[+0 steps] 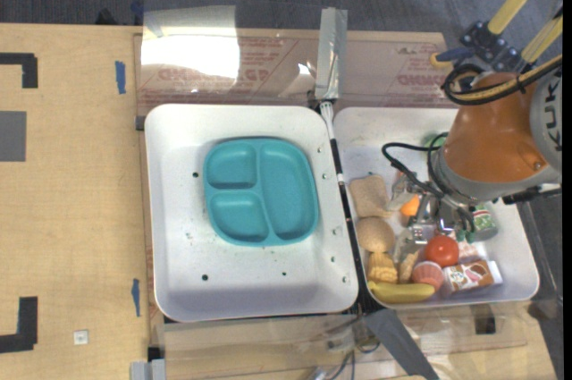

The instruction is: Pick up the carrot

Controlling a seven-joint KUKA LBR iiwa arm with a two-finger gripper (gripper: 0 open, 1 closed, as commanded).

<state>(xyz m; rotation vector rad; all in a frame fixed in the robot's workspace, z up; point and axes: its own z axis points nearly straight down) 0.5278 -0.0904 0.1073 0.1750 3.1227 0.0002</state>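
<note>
Bench with two white bins side by side. Left bin (170, 217): one teal plate (261, 190) with three compartments, lying flat near the middle. Right bin (523, 275): a heap of toy food. Items: carrot (410, 206), a small orange piece near the bin's middle, just left of the gripper (427, 226) and partly hidden by it; tomato (441, 249), red and round, just below the gripper; banana (402, 291), yellow, along the near rim; corn (382, 264), a small yellow cob above the banana; two tan bread-like pieces (368, 195) by the left wall; a red and white packet (465, 276) to the right of the banana; a green item (483, 224) at the right, mostly covered by the arm. Arm (487, 141): orange band over the right bin, wrist pointing down into the heap. Jaws: state cannot be told, the metal parts are blurred against the clutter. Carrot lies in the bin; whether anything touches it is unclear.
</note>
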